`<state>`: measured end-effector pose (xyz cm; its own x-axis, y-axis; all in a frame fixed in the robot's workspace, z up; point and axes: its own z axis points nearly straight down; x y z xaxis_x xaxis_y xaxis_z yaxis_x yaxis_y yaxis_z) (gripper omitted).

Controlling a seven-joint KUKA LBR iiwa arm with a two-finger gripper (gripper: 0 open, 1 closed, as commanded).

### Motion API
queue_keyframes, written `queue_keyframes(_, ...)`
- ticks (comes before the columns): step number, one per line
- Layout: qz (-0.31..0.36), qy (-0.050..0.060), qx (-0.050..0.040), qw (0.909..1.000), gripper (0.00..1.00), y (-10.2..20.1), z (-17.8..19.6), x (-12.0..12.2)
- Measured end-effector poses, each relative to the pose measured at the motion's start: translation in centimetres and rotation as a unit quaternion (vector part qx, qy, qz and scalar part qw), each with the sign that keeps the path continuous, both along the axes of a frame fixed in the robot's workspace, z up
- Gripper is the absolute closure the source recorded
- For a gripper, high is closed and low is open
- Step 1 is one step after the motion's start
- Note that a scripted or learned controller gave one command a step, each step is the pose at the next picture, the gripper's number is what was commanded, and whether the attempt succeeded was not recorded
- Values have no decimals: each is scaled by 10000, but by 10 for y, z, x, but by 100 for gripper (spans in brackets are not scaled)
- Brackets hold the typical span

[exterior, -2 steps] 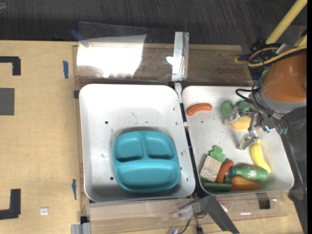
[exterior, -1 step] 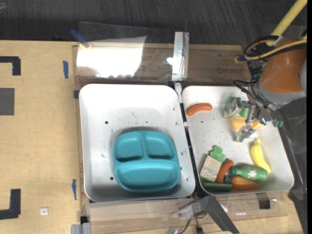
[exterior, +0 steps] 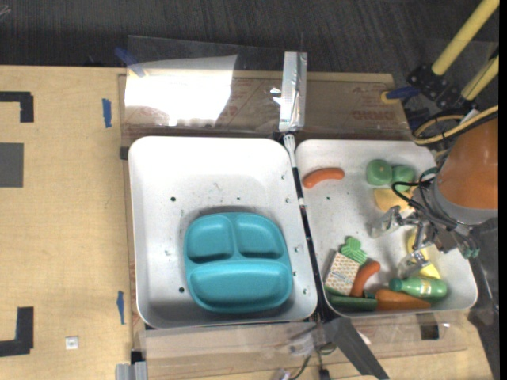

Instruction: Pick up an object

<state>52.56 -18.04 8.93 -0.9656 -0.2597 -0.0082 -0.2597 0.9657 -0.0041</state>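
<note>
Arm: reaches in from the right edge of the table over the right bin [exterior: 313, 236], its orange band above the wrist.
End effector [exterior: 412, 232]: low over the middle right of the right bin; whether it is open or closed I cannot tell, the metal parts blur together.
Nearest objects: yellow piece [exterior: 388, 199] just beside it; green toy [exterior: 420, 289] and carrot [exterior: 396, 298] at the bin's near right corner.
Others: orange sausage [exterior: 323, 176] toward the far left corner; green ball [exterior: 380, 171] along the far edge; patterned box [exterior: 343, 273] near the front left.
Left bin [exterior: 150, 212]: carries a teal divided tray [exterior: 236, 261].
Handling: these look like small, light, stiff plastic toys, smooth and likely slippery.
Hold: across the narrow middle of an elongated piece, such as the sausage, which lies apart from the rest.
</note>
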Motion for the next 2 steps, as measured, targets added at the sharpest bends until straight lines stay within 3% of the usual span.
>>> queue_keyframes(1, 143, -52, -8, 9999, 0, -4, 1, -33)
queue_keyframes(2, 739, -99, 44, 9972, 0, -11, 2, -25)
